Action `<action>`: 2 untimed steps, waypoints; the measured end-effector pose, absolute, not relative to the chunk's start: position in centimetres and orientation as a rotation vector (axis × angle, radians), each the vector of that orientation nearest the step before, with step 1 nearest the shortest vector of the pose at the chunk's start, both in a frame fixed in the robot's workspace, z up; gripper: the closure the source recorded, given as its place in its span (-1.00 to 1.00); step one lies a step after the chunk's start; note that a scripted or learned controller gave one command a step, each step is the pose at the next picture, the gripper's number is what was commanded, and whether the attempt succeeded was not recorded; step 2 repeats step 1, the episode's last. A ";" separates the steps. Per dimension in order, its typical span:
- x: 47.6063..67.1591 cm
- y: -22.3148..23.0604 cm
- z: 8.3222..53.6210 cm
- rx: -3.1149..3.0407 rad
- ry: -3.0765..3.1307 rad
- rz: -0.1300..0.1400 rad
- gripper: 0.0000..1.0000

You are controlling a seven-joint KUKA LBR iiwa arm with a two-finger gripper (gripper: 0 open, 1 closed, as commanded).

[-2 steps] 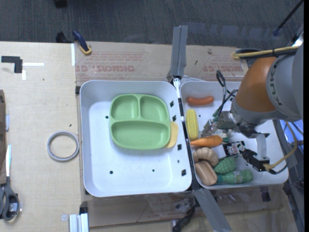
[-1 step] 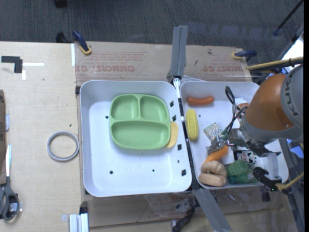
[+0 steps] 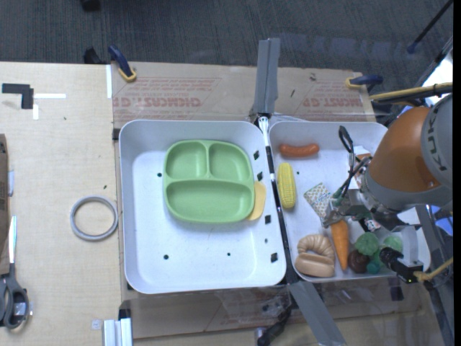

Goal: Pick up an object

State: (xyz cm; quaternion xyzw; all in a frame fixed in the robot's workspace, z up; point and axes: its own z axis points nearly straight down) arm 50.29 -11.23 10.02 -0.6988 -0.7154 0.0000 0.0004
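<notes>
Low in the right of the frame, the orange plastic carrot [image 3: 340, 242] lies beside a tan pretzel-shaped bread toy [image 3: 315, 254] in the right white bin [image 3: 317, 132]. The gripper [image 3: 344, 209] hovers just above the carrot's top; I cannot tell its state. Farther up, a yellow corn cob [image 3: 287, 185] lies clear, so crowding is likely the risk: a descent could nudge the neighbours and slip off.

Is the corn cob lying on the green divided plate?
No, the corn cob lies in the right bin, while the green plate sits in the left bin.

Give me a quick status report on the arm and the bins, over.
Gripper low in right bin, above carrot; nothing seen held. Corn, hot dog, bun close around. Green plate in left bin.
</notes>
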 end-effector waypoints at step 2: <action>51.9 -6.6 19.1 -2.383 -2.047 0.003 1.00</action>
